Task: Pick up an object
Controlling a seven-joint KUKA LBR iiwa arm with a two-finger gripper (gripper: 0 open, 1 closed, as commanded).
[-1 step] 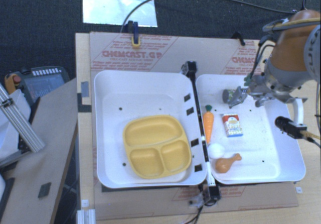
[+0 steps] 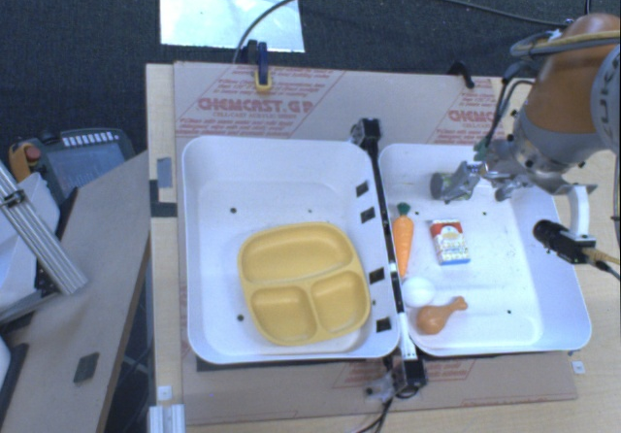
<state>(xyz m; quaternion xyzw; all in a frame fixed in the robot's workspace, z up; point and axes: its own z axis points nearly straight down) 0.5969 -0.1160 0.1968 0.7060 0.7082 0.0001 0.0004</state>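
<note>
Gripper [image 2: 456, 184]: I see it hanging over the upper part of the right bin [image 2: 553, 324], pointing toward the divider; I cannot tell how it is set at this angle.
Arm [image 2: 568, 82]: I see it reaching in from the right, orange band above the wrist.
Nearest target: I read the small carton [image 2: 449, 242] as closest, lying just below the gripper toward the bin's front edge.
Carton axis: its long side runs front to back.
Other candidates: carrot [image 2: 403, 242] beside the divider, long axis front to back; egg [image 2: 418, 291] and drumstick [image 2: 440, 313] nearer the front.
Left bin [image 2: 209, 188]: it bears a yellow tray [image 2: 303, 282], well apart from the gripper.
Next move, my judgement: shift frontward, then descend on the carton.
</note>
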